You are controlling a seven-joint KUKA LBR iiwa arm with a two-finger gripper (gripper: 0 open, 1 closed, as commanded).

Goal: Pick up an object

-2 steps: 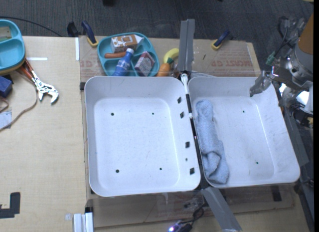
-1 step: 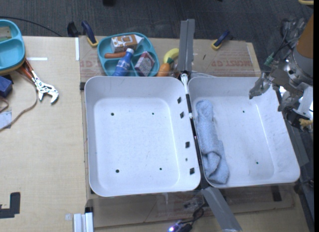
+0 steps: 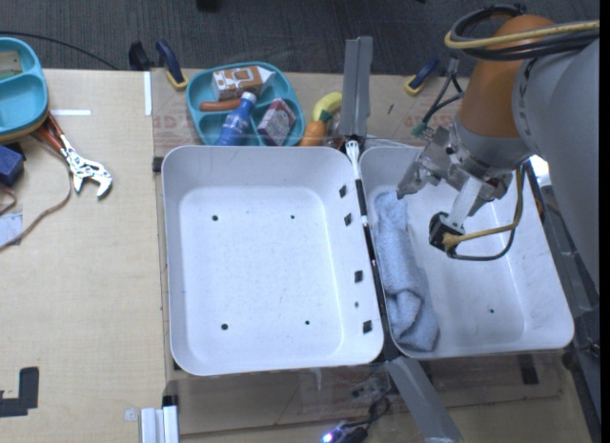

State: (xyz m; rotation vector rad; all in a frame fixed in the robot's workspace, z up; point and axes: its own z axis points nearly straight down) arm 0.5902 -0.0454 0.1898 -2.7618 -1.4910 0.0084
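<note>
Wooden bench carries two white bins side by side. Nearest in the right bin, a towel lies crumpled along the left wall, reaching from the front corner toward the back. It looks soft and light (it should bunch easily), so pinching a raised fold near its middle seems best. Farther back, the gripper hangs above the right bin, just beside the towel and holding nothing; how wide it stands I cannot tell.
</note>
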